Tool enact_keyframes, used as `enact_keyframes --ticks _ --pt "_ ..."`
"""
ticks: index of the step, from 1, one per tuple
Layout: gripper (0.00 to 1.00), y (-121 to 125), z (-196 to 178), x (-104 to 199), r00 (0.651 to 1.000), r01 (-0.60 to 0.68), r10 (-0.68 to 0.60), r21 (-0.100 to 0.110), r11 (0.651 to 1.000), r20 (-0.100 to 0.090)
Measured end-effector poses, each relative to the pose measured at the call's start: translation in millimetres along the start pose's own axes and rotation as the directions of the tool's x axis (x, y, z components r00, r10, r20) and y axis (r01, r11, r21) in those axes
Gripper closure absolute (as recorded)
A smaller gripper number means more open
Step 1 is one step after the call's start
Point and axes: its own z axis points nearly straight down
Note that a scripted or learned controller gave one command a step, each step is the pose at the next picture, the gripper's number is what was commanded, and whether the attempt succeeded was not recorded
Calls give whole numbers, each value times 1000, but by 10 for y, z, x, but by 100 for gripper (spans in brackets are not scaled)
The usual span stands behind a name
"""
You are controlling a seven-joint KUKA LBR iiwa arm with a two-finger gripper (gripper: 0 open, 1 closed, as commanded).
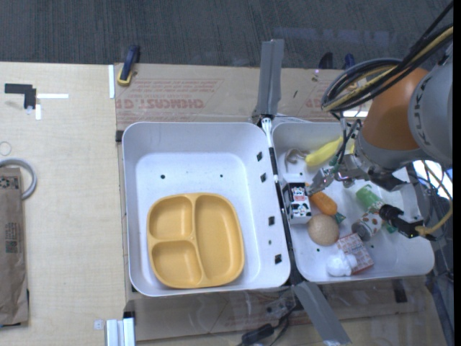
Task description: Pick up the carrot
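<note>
- Camera view, lower frame first: right bin [403, 269] near edge holds a white lump [337, 265] touching a red-and-white packet [356, 251].
- Just above those: tan round item, egg-like [323, 230], touching the lower end of the carrot [325, 205].
- Carrot: short orange piece, centre-left of the right bin, lying at a slant. Small printed carton [298, 201] just beside it on the left, near the bin's dividing wall. Green item [368, 195] to its right.
- Gripper [323, 181] sits just above-left of the carrot's upper end, close over it. Whether the jaws are spread or pressed together — cannot tell; the wrist and cables blur that part. No carrot seen between the fingers, so not counted as held.
- Yellow banana-shaped item [323, 152] lies further up, just beyond the gripper.
- Left bin [140, 193]: yellow divided plate [194, 240], well apart from the work.
- Judgement, step in hand: final approach and closing on the carrot.
- To do it well: centre over the carrot's middle, not its tip; set the jaws across its short axis; come down straight.
- Risk: egg-like item and carton crowd both sides; an off-centre descent could nudge them or pinch the wrong thing.
- Lift straight up; confirm orange between fingers before logging success.
</note>
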Motion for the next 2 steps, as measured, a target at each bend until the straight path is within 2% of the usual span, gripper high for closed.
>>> enact_keyframes --ticks 1,2 --pt "100 0 -90 -11 1000 -3 3 -1 1000 1" --pt "0 -1 -90 -10 1000 -4 4 0 1000 1"
